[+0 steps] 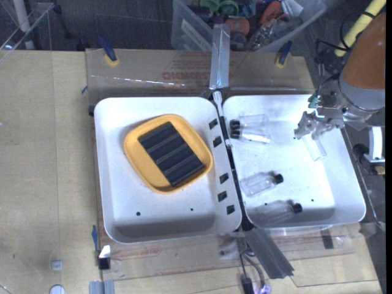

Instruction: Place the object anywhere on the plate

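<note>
While three clear plastic bottles with black caps are lying in the right white bin [343, 182], the yellow square plate with a dark ribbed centre [166, 152] is sitting alone in the left white bin [116, 195], well apart from them. One clear bottle [248, 129] is resting near the divider at the bin's far side, a second bottle [260, 182] is lying near the middle, and a third bottle [280, 211] is lying by the near wall. The two-finger gripper [312, 130] is hanging over the far right part of the right bin, and a clear, bottle-like shape seems to be hanging just beneath it, though glare is making it too faint to say whether the fingers are closed on anything. The grey arm with its orange band [366, 54] is reaching in from the right. Both bins are sitting side by side on a pale wooden bench [43, 164]. Behind them, a clear plastic tub of coloured toys [245, 8] is standing against a dark background.
</note>
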`<state>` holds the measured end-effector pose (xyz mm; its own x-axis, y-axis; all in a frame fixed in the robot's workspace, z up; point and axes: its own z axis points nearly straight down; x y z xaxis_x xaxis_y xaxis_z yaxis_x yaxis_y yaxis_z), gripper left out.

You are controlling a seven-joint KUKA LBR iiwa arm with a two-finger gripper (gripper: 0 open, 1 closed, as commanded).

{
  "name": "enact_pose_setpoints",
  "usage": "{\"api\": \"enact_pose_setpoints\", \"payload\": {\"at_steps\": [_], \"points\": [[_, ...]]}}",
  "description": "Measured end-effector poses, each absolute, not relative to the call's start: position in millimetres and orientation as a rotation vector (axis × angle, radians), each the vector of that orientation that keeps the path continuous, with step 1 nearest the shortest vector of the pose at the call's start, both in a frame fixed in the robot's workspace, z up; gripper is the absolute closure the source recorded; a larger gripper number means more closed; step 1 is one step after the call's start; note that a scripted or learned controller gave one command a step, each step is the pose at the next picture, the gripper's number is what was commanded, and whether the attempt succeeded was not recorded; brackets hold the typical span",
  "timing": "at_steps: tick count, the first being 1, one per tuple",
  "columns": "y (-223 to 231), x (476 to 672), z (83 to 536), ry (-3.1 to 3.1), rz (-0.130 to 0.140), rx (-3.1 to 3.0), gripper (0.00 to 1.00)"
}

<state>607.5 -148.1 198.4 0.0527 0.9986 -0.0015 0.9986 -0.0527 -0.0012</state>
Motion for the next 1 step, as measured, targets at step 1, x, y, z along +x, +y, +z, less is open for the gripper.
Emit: {"api": "enact_pose_setpoints", "payload": {"at_steps": [1], "points": [[-148.1, 607.6, 198.6, 2.162, -0.003, 2.279, 0.00]]}}
